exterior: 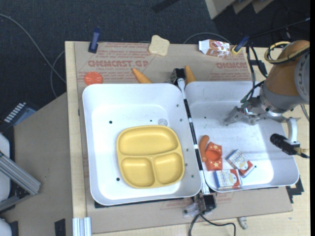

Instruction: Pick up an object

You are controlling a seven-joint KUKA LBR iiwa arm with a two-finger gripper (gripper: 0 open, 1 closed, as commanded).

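My gripper (pixel 241 120) hangs over the upper middle of the right bin (pixel 280 95), its silver fingers spread open with nothing between them and bare bin floor below. The pile of small objects lies toward the bin's front left, apart from the gripper. It holds an orange sausage-shaped piece (pixel 203 144), a red block (pixel 213 154) and small printed cartons (pixel 236 158) (pixel 228 179).
The left bin (pixel 98 112) holds a yellow divided plate (pixel 150 155) and a small silver disc (pixel 162 123). Outside the bins at the back lie a toy bread slice (pixel 158 44), a carrot (pixel 141 76), an orange disc (pixel 92 77), a blue clip (pixel 94 40) and a small carton (pixel 214 47).
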